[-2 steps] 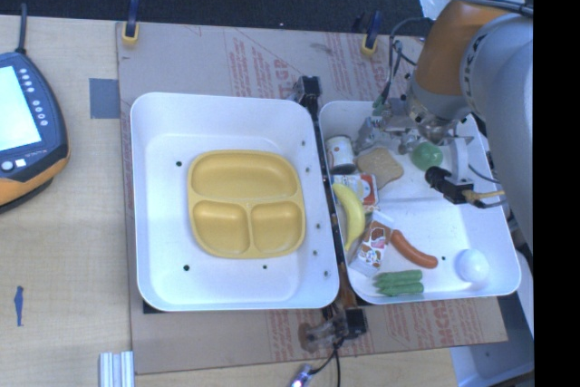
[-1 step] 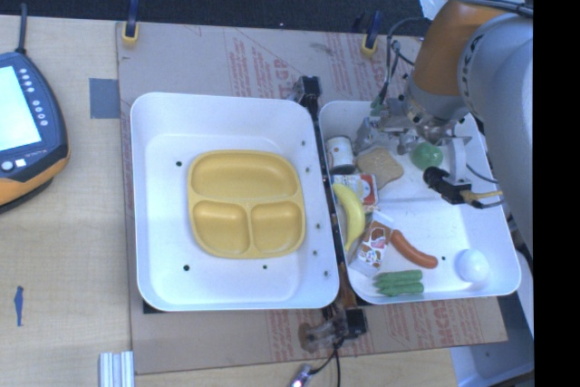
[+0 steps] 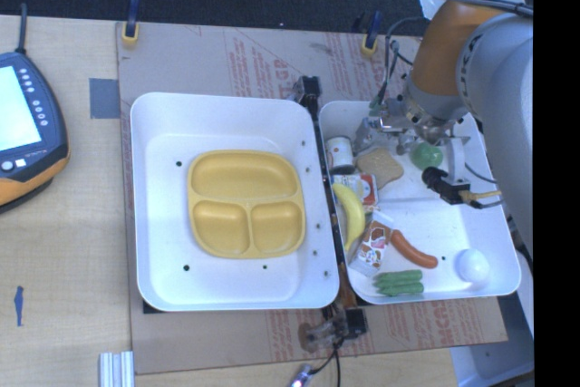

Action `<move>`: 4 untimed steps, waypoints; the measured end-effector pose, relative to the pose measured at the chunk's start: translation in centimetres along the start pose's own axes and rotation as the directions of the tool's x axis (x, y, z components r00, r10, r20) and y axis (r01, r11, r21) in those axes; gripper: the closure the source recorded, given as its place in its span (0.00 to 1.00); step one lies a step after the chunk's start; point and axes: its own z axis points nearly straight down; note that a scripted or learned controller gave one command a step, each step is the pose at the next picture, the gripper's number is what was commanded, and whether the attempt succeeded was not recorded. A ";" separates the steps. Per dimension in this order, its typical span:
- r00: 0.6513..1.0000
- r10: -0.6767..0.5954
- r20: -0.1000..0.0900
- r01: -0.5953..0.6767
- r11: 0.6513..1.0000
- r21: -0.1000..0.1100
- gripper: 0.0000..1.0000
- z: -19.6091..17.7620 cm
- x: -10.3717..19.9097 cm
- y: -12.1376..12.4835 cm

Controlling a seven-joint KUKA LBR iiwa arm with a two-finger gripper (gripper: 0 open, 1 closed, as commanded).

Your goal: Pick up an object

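Note:
My gripper (image 3: pixel 391 126) hangs low over the far end of the right bin (image 3: pixel 494 281), under the grey wrist and its orange band (image 3: pixel 450 39). Right below and in front of it lies a tan slice of bread (image 3: pixel 381 166). A small can (image 3: pixel 340 153) stands to its left, and a round green object (image 3: pixel 426 155) lies to its right, partly under the wrist. Nearer the front lie a banana (image 3: pixel 350 211), a red and white packet (image 3: pixel 370 247), a red sausage (image 3: pixel 414 249), a green pea pod (image 3: pixel 398 284) and a white ball (image 3: pixel 471 266).
The left bin (image 3: pixel 154 195) holds a yellow divided plate (image 3: pixel 246 202). A black cable part (image 3: pixel 449 188) trails from the arm across the right bin. A teach pendant (image 3: pixel 27 127) rests on the bench at far left. Clamps (image 3: pixel 131 21) pin the cardboard sheet.

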 end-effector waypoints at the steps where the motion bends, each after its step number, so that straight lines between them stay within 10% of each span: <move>1: 1.000 0.000 -0.002 0.000 1.000 -0.001 0.00 0.0 -0.1 0.0; 4: 1.000 -0.003 -0.008 0.003 1.000 -0.005 0.00 0.1 -1.3 0.1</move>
